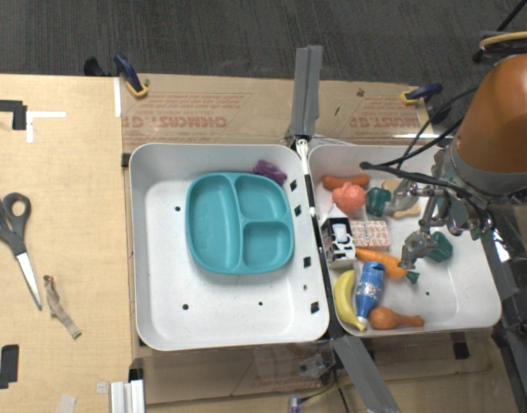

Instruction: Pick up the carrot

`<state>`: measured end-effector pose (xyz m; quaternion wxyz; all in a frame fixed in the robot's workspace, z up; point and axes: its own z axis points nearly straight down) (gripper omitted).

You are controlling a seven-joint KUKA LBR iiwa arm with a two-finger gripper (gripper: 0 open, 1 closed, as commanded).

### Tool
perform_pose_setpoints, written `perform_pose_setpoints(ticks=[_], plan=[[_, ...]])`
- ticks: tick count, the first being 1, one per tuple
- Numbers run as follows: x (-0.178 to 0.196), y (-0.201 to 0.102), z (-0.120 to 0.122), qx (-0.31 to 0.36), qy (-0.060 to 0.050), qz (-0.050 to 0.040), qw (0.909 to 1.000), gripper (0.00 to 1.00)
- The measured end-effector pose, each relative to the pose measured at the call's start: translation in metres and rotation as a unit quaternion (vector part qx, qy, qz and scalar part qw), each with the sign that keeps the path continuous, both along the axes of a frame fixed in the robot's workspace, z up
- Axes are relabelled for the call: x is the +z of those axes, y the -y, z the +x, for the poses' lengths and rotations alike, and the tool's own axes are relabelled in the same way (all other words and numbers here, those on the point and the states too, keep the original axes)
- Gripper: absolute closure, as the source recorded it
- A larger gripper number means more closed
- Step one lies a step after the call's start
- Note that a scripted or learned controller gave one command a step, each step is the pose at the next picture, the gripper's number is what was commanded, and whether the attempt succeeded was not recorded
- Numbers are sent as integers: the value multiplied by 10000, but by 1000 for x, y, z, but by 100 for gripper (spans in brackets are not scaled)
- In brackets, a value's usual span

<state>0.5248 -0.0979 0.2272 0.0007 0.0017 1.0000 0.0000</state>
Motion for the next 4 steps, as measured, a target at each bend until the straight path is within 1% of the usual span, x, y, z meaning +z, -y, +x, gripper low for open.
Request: perform_pose_setpoints(ticks=[1, 2, 3, 4], plan=[[-109, 19, -20, 640, 4, -2, 9979, 0], [-134, 15, -8, 1140, 11, -3, 9935, 0], [-134, 21, 5, 1929, 22, -8, 9812, 0], [-135, 26, -8, 2100, 2, 0, 9777, 0]])
